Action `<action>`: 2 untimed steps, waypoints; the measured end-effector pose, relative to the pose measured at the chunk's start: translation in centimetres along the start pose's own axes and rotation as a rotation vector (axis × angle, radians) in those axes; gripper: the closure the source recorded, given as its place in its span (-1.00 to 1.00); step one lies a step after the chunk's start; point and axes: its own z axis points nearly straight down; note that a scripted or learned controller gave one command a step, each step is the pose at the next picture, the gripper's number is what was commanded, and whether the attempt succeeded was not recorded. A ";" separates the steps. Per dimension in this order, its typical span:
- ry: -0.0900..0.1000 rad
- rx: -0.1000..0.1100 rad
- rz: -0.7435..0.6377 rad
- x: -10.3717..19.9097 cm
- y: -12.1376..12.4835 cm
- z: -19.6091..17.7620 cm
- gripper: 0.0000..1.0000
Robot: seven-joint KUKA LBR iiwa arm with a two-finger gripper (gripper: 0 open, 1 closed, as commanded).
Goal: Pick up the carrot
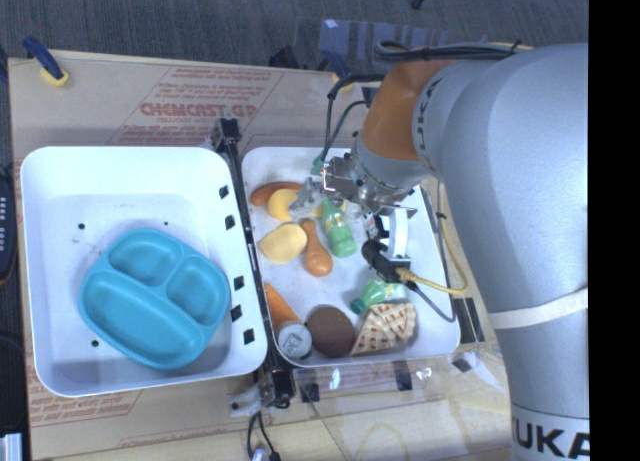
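Note:
The carrot (279,303) is a short orange stick lying against the left wall of the right bin (432,249), near its front. My gripper (330,197) hangs over the back middle of that bin, well behind the carrot. It sits just above a green bottle (340,233) and a yellow fruit (283,205). The wrist hides the gripper's tips, and I see nothing that is clearly held.
Crowding the right bin are a second yellow fruit (283,242), an orange sausage-like piece (317,254), a brown-orange piece (267,192), a silver can (294,339), a brown ball (330,329), a waffle wedge (388,324) and a green scrap (375,294). A blue divided plate (155,294) lies in the left bin (60,179).

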 end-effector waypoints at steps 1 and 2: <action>0.002 -0.008 0.528 2.2 4.5 2.2 -1.00; 0.001 0.008 0.755 5.0 -8.7 -7.0 -1.00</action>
